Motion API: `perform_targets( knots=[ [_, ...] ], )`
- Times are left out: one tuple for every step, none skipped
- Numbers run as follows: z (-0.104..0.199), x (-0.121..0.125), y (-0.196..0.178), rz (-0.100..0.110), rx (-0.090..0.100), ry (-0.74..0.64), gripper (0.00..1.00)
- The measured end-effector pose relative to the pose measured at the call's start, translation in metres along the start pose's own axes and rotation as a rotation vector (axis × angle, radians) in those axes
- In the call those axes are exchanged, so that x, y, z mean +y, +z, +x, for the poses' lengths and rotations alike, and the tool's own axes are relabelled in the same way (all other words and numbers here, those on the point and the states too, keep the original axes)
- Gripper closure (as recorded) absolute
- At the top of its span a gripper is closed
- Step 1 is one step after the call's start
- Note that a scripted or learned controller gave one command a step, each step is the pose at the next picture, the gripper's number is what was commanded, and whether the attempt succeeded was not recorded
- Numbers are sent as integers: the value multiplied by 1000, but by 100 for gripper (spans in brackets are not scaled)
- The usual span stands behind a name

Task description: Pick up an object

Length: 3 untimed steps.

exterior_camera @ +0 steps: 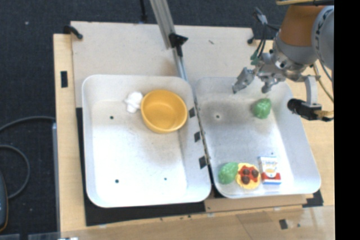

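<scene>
From the camera above the bench, the gripper (254,81) hangs over the far edge of the right bin (292,140). Its two fingers are spread apart and nothing sits between them. So the picking has not happened yet, I think.

A green ball (261,108) lies just beside the fingers, near the bin's far right side. It looks like the easiest thing to grab. The arm would need to slide a little over it and go down.

In the near edge sit a green lump (228,172), a red and yellow toy (248,175) and a small box (270,170). They are too small to name. The left bin (104,143) holds a yellow bowl (163,111) and a white thing (134,101).
</scene>
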State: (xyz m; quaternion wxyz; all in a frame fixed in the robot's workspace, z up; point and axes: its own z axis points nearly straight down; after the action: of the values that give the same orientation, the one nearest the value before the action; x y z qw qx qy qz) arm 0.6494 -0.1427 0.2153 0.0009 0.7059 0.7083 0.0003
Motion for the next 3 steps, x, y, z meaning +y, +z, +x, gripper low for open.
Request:
perform_targets(
  knots=[
    [0, 0, 0, 0, -1, -1, 0],
    [-4, 9, 50, 6, -2, 0, 0],
    [3, 5, 98, 5, -2, 0, 0]
  ],
)
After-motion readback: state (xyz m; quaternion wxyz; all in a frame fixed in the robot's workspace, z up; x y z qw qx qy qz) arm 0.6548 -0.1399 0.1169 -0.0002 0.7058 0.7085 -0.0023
